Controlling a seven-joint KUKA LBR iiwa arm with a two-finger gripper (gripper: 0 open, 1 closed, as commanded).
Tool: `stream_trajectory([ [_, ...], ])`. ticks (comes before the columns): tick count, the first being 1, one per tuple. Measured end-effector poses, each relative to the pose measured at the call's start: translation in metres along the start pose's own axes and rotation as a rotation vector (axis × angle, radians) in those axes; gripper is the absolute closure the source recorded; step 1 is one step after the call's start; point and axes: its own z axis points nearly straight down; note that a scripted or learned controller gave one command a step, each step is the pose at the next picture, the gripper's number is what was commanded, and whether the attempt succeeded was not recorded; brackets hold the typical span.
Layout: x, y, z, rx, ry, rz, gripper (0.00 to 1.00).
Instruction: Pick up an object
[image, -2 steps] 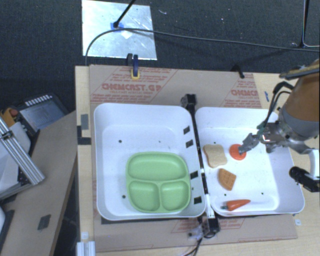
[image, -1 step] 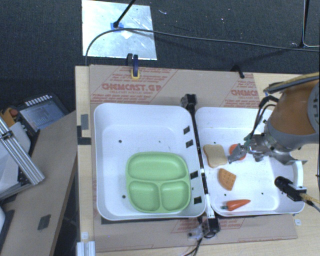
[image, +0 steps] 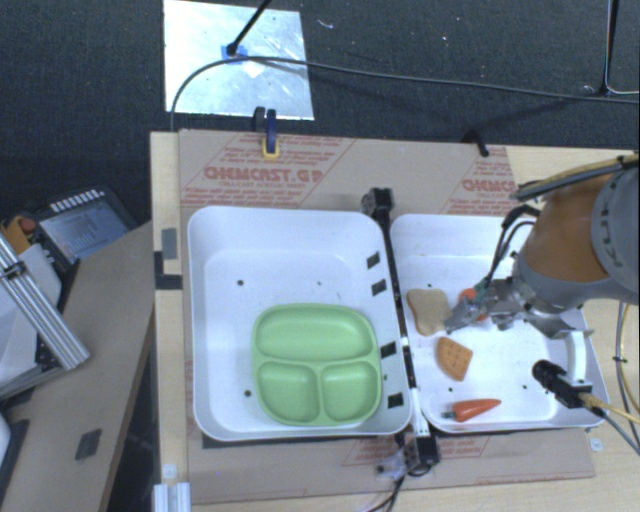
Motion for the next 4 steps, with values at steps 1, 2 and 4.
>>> stream_trajectory([
  [1,-0.001,0.001,-0.013,-0.004,-0.001,0.000,1.00],
  [2,0.005,-0.006,-0.064,-0.007,-0.002,-0.002,1.00],
  [4,0.044,0.016,-0.103,-0.005,0.001,-0.007,1.00],
])
